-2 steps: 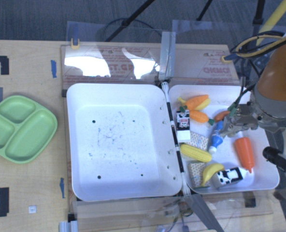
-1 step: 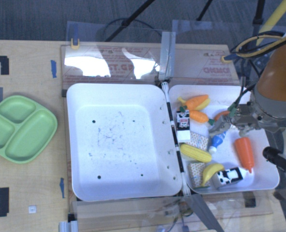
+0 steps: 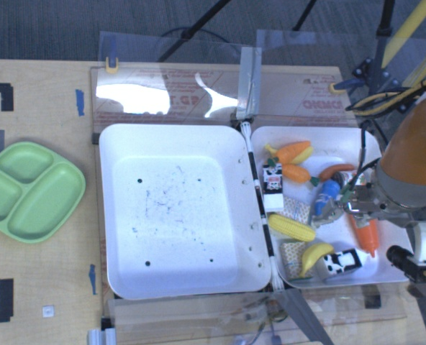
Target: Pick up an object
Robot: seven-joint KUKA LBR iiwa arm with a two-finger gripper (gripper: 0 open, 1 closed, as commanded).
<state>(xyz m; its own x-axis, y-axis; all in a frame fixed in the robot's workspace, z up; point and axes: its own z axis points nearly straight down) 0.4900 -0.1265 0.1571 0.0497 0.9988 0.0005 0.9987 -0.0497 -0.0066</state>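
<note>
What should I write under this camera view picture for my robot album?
Robot gripper hovering over toy food like corn and a banana in the right bin.

You have open floor across the large white left bin (image 3: 173,207), bare but for faint blue marks. The smaller white right bin (image 3: 299,131) is crowded: two orange toy carrots (image 3: 293,153) at the top, a black-and-white carton (image 3: 273,178) against the divider, a yellow corn cob (image 3: 291,227) below it, a yellow banana (image 3: 312,256) and a cow-patterned toy (image 3: 342,262) along the near wall. The grey arm (image 3: 407,175) blocks the bin's right side. A green divided plate (image 3: 29,191) sits well apart on your wooden bench (image 3: 40,279).
</note>
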